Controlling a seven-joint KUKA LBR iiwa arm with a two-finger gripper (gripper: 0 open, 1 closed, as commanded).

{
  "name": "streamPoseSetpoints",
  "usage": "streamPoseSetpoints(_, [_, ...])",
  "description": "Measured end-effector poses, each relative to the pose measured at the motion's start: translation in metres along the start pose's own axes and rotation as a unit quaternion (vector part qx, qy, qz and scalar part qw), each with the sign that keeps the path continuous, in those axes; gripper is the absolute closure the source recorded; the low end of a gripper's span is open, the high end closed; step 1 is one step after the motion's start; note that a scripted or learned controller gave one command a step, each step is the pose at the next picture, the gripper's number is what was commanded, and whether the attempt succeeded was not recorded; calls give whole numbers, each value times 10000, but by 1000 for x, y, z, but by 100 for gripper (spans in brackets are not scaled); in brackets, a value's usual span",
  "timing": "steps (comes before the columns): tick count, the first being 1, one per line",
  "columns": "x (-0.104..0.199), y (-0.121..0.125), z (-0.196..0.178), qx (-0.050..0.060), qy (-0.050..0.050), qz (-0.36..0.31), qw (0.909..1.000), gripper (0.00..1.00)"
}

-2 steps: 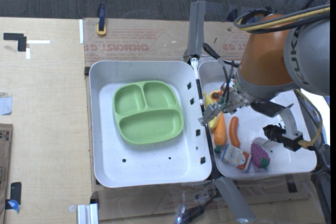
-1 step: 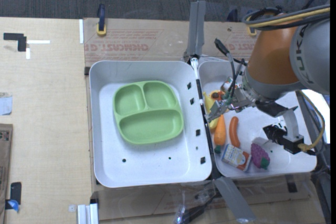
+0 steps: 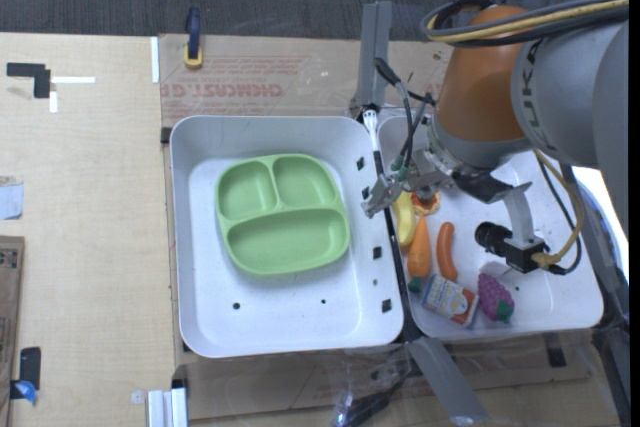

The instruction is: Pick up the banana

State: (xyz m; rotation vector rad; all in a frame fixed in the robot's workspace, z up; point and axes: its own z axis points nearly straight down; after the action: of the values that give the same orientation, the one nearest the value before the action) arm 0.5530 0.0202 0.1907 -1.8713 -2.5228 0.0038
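Note:
A yellow banana (image 3: 404, 219) lies in the right bin (image 3: 560, 315), close to that bin's left wall. My gripper (image 3: 392, 191) hangs right over the banana's upper end, low in the bin. The grey arm with its orange band (image 3: 480, 95) covers the bin's back half. I cannot see whether anything sits between the fingers.
Beside the banana lie an orange carrot (image 3: 419, 251), a red sausage-shaped piece (image 3: 446, 251), a small carton (image 3: 448, 299) and purple grapes (image 3: 496, 296). The left bin (image 3: 200, 315) holds a green divided plate (image 3: 283, 213). A black cable fitting (image 3: 505, 245) hangs over the right bin.

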Motion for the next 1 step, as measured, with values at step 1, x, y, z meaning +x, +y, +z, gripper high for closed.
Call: streamPoseSetpoints(1, [-41, -49, 0, 8, 3, 138, 9999, 0])
